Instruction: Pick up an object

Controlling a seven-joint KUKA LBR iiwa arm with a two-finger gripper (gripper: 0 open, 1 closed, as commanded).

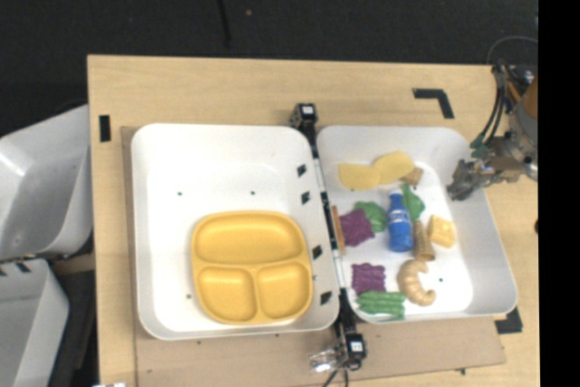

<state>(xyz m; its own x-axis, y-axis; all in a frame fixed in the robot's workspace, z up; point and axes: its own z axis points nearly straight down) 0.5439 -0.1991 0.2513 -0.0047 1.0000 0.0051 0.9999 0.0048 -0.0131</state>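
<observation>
The right bin (485,281) holds several toy foods. Pale yellow chips (373,171) lie at its far side, and a blue bottle (399,222) lies in the middle with a green piece (413,200) beside it. Purple grapes (354,228) sit at the left, and a second purple bunch (369,275) lies nearer me. A yellow wedge (443,232), a tan croissant (417,280) and green beans (381,303) are also there. My gripper (462,180) hangs over the bin's right rim, to the right of the objects, touching none of them.
A yellow three-compartment plate (249,267) lies in the left bin (163,195). A low divider (319,195) runs between the bins. Bare wooden bench (227,91) surrounds both. Cables loop behind my wrist (507,104).
</observation>
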